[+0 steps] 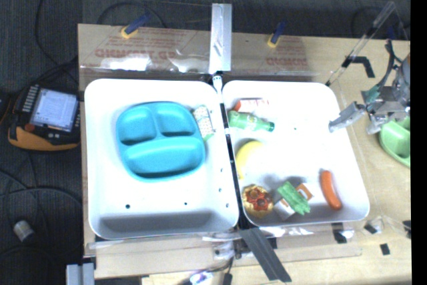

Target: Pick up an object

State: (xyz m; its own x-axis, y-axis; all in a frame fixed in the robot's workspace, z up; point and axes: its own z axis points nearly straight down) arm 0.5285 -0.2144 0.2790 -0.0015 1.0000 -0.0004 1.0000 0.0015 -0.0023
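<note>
At the three o'clock edge of the bench, the gripper (pixel 347 118) hangs over the rim of the right bin (pixel 347 143), nothing visible in its grasp; whether it is released or clenched cannot be told. The candidates lie apart from it in that bin: a green bottle (pixel 250 121) toward eleven o'clock, a yellow banana (pixel 247 153) near the divider, a red sausage (pixel 330 189) at five o'clock, and a green carton (pixel 293 197) beside a pizza slice (pixel 257 197) at six. The left bin (pixel 100 143) carries a blue divided plate (pixel 160 140). A sound attempt would likely favour the isolated sausage, approached squarely from above. Reddish print on the plastic sheet (pixel 160 50) at twelve o'clock is too blurred to read.
</note>
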